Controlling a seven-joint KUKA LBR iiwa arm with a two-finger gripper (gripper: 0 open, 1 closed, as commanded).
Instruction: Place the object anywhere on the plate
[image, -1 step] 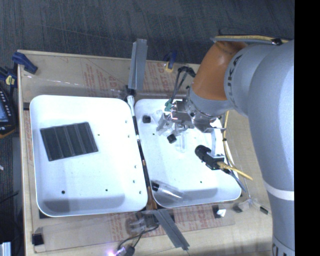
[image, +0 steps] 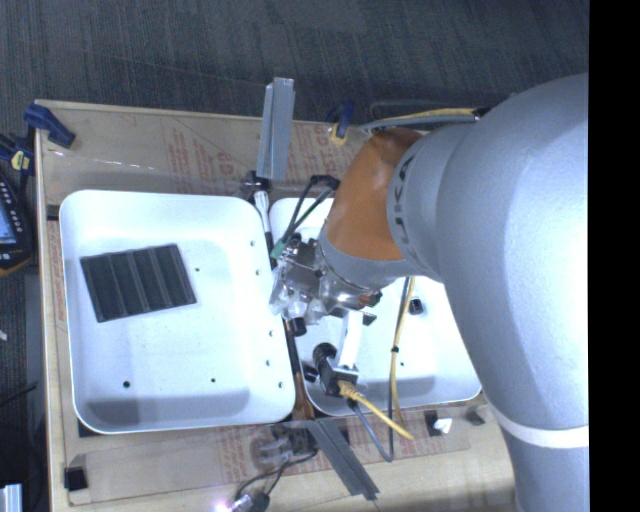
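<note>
Hovering over the seam between two shallow white plastic bins, the grey arm with its orange wrist band (image: 365, 210) carries the tool (image: 300, 300) low at the near-left edge of the right bin (image: 440, 385). Whether the tool is open or closed, and whether it has hold of anything, cannot be told, as the wrist hides it from above. The dark grey ribbed rectangular plate (image: 137, 281) lies flat in the far-left part of the left bin (image: 160, 390), well apart from the tool. The object to be placed cannot be identified. Likely risks: a grasp that is empty or loose, so nothing reaches the plate; and the tool or trailing yellow cable (image: 375, 415) catching the bin walls on crossing leftward above the wooden worktop (image: 180, 135).
</note>
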